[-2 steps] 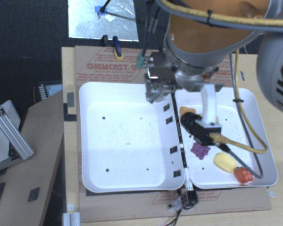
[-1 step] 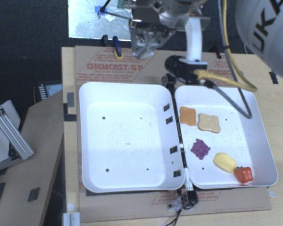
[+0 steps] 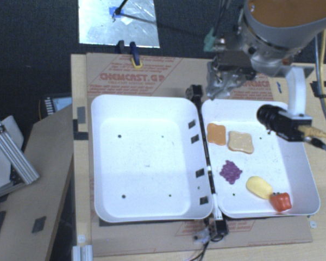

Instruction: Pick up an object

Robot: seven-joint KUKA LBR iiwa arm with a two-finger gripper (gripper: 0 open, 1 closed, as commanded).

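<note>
The right bin (image 3: 309, 184) holds several small items. An orange slab (image 3: 217, 134) lies next to a tan slice of toast (image 3: 240, 141) near the bin's far left. A purple bunch of grapes (image 3: 231, 171) sits in the middle. A yellow lemon-like piece (image 3: 259, 187) touches a red pepper (image 3: 281, 201) at the near edge. My gripper (image 3: 224, 85) hangs above the far left corner of the right bin, beyond the orange slab and apart from every item. Nothing shows in it.
The left bin (image 3: 98, 145) stands beside the right one, with a black clip strip (image 3: 201, 145) along their shared edge. A black cylinder on a white bracket (image 3: 280, 121) juts over the right bin's far side. Cables (image 3: 323, 137) trail at the right.
</note>
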